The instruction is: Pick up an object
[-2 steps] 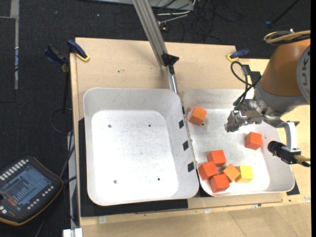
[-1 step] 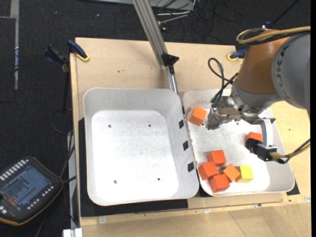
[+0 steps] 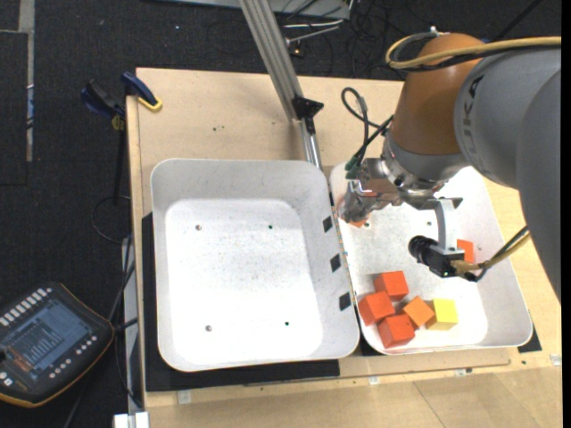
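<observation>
Arm's big grey link and orange band [image 3: 437, 96] cover much of the right bin's [image 3: 500, 328] far half, so whatever lies under them is hidden. Gripper [image 3: 357, 205] sits low at that bin's near-left edge, close to the divider; a small orange bit [image 3: 359, 223] shows just at its tip, but too blurred to say whether it is a block or whether anything is held. How far open the tool is: cannot tell. A black fitting [image 3: 433, 255] hangs off the wrist on a white bracket, over the bin middle. An orange block [image 3: 465, 250] peeks out just right of it, partly covered.

Right bin contents, front area: cluster of cubes touching or nearly so: an orange cube [image 3: 391, 284] at top, a red-orange cube [image 3: 376, 307] to the left, a red cube [image 3: 396, 330] at the front, an orange cube [image 3: 417, 311] in the middle, and a yellow cube [image 3: 444, 312] at the right end. All lie well apart from the gripper. Left bin [image 3: 169, 194] shows only speckles and a few dark dots on its floor.

Bins rest on a tan wooden bench [image 3: 205, 105]. A blue-and-yellow clamp [image 3: 120, 96] grips its far-left corner. A metal pole [image 3: 272, 47] slants down to the bins' far edge. A teach pendant [image 3: 45, 341] lies on the dark floor at lower left, cut off by the frame. Cables trail at top.
</observation>
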`<state>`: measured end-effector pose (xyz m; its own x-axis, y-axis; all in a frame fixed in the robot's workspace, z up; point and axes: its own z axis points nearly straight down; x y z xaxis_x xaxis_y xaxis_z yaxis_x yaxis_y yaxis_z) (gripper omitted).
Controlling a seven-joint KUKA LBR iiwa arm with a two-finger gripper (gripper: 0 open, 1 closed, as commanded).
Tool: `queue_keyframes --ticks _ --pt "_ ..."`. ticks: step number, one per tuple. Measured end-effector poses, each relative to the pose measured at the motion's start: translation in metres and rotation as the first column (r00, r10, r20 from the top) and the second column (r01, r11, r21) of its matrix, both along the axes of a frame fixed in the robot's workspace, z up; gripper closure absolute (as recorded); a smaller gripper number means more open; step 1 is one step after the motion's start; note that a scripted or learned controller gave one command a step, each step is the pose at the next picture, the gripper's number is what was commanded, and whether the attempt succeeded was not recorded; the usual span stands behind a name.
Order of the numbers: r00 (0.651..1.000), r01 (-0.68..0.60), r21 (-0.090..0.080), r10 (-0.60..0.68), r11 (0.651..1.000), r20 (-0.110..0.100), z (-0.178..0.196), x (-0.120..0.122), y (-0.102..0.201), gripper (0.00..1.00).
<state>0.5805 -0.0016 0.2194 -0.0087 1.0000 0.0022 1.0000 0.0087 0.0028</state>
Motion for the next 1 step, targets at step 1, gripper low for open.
queue_keyframes --ticks 1 --pt "1.0 0.0 0.0 0.0 1.0 0.0 0.0135 0.0121 0.0491 1.0"
